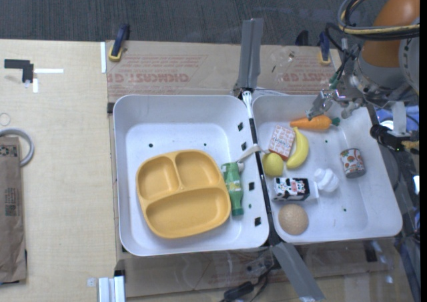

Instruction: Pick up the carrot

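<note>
**Carrot at far edge of right bin, gripper just above it**

Left bin [127,161]: yellow divided plate [183,192], green bottle [234,187] at its right wall. Right bin [373,217]: banana [300,149], lemon [273,163], small can [351,162]. Carrot [313,123]: orange, tapered, lying flat near the bin's far edge, green stub at its right end. Gripper [328,102] sits just beyond the carrot; finger spread cannot be judged.
</note>
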`<state>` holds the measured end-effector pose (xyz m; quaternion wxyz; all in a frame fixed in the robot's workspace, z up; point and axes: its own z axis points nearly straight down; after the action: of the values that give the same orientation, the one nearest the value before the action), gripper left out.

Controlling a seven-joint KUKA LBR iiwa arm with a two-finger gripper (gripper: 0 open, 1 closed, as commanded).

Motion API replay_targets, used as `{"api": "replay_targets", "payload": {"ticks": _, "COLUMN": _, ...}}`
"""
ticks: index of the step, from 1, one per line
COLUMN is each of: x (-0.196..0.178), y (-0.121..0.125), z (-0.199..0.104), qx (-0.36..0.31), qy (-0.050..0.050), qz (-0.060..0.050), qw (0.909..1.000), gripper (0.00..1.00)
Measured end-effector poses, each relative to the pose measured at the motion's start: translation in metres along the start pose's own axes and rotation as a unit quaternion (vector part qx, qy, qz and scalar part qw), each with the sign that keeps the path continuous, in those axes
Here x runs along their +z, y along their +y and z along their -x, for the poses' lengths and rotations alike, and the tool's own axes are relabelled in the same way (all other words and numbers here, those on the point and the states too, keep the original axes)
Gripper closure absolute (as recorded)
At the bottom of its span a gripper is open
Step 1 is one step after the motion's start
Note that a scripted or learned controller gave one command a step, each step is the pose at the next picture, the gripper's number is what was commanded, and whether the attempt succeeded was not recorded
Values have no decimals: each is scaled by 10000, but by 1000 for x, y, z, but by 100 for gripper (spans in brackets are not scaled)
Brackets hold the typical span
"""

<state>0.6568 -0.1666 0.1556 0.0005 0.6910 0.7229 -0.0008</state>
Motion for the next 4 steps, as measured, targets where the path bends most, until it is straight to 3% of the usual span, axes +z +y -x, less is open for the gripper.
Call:
{"api": "replay_targets", "payload": {"ticks": 1, "x": 53, "y": 6, "z": 11, "qx": -586, "qy": -25, "qz": 73, "qw": 9983, "gripper": 0}}
{"api": "replay_targets", "payload": {"ticks": 2, "x": -5, "y": 1, "z": 37, "qx": -757, "qy": -7, "qz": 21, "qw": 9971, "gripper": 0}}
{"api": "replay_targets", "payload": {"ticks": 3, "x": 60, "y": 4, "z": -11, "qx": -1252, "qy": -17, "qz": 36, "qw": 9921, "gripper": 0}}
{"api": "replay_targets", "payload": {"ticks": 4, "x": 53, "y": 2, "z": -11, "qx": -1252, "qy": -5, "qz": -14, "qw": 9921, "gripper": 100}}
